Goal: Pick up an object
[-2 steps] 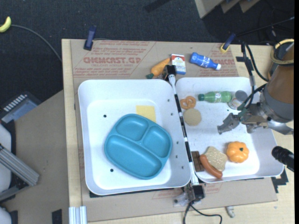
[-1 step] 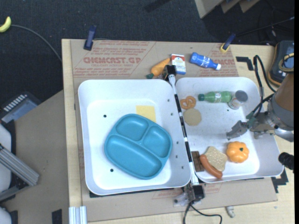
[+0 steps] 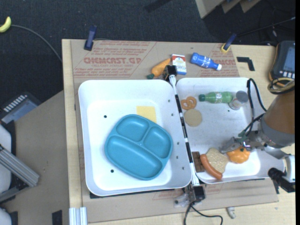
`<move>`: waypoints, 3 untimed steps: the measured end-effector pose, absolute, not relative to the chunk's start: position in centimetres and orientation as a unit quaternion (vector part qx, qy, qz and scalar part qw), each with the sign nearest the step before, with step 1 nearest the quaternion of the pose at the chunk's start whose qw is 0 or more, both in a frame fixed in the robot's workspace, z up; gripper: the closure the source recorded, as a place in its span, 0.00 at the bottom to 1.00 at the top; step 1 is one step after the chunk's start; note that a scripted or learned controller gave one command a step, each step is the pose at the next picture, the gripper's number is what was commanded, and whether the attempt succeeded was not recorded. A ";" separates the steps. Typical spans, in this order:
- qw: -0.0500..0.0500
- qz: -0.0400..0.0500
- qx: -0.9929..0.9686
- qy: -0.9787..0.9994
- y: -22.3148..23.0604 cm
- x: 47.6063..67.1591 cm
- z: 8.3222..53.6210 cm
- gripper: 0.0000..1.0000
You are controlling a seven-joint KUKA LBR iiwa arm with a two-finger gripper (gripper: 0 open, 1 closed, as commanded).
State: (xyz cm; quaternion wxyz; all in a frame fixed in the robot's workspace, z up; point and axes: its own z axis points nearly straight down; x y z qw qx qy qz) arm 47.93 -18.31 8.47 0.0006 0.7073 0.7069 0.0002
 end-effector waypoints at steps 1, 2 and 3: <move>0.001 0.000 0.707 0.707 -18.3 47.9 9.4 1.00; 0.000 0.001 0.707 0.708 -14.3 58.9 8.5 1.00; 0.001 0.001 0.706 0.708 -7.1 59.9 18.5 1.00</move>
